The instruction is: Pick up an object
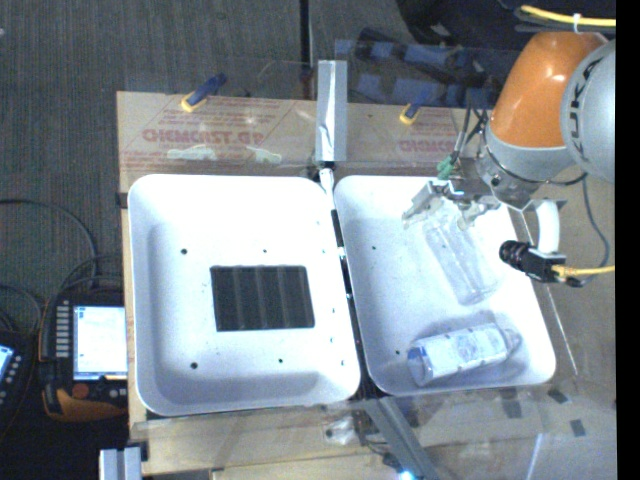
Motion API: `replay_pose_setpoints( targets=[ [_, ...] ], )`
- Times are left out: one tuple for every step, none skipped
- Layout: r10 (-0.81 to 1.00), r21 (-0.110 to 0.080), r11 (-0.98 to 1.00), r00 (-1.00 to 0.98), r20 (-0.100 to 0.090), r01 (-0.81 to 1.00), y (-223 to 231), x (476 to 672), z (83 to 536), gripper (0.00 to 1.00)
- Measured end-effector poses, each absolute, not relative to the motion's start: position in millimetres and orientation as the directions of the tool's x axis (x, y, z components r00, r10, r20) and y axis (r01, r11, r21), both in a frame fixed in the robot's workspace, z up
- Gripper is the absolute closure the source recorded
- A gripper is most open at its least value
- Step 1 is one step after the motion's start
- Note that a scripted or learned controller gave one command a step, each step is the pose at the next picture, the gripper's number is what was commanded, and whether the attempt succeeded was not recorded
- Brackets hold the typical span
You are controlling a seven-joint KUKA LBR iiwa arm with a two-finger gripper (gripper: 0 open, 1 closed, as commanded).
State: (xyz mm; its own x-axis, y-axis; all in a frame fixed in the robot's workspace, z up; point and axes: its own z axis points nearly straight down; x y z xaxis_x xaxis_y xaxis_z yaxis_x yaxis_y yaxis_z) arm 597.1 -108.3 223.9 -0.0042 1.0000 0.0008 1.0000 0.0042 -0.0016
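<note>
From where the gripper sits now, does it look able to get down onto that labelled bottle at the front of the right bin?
Probably yes. The bottle lies on its side in the right bin, nothing on top of it, and the gripper hangs over the same bin.

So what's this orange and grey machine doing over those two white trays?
A grey robot arm with an orange band hangs over the right white bin, its gripper just above a clear plastic bottle. A second bottle with a blue-and-white label lies nearer the front. The left white bin holds a flat dark ridged rectangle.
</note>
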Motion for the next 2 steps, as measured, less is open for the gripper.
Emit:
replay_pose_setpoints(
  targets=[
    [0.996,0.0,-0.087,0.087,-0.001,0.996,-154.2,578.9,253.4,0.0],
    [0.999,-0.001,-0.036,0.036,-0.002,0.999,-178.0,540.6,253.0,0.0]
  ],
)
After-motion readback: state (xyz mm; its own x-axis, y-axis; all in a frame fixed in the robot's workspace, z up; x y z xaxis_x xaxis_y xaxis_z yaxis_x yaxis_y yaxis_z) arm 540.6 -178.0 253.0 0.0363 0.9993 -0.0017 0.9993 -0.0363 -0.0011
